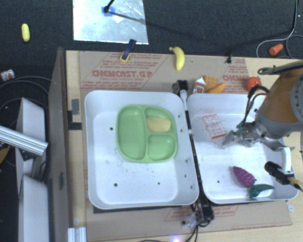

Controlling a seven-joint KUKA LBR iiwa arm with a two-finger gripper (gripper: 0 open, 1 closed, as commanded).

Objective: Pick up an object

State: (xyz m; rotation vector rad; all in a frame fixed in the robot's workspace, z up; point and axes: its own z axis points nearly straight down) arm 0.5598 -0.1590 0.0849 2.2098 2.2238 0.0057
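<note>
- Currently, the grey arm (288, 110) reaches in from the right over the right-hand bin (212, 190), its gripper (232, 138) low above bare white floor near the bin's middle.
- Nearest candidate: a small white packet with red print (212, 125), lying flat just up and left of the gripper, apart from it.
- Other candidates: a purple grape-like toy (244, 176) and a teal piece (261, 189), close together near the bin's front edge, well clear of the gripper.
- Left-hand bin (103, 185): a green divided tray (136, 135) with a pale yellow item (159, 124) in its upper right compartment.
- Risk, as a judgement: closing where it sits would likely catch nothing, since no object appears directly under it.
- Risk: the flat packet offers little height; fingers could slide over it or push it along the floor.
- Risk: a sweep toward the front edge might knock the purple toy into the teal piece and scatter both.
- Gripper state: too blurred to tell how far it is spread; nothing is visibly held.
- Surface beyond the bins: a yellow banana (179, 58) on the cardboard.
</note>
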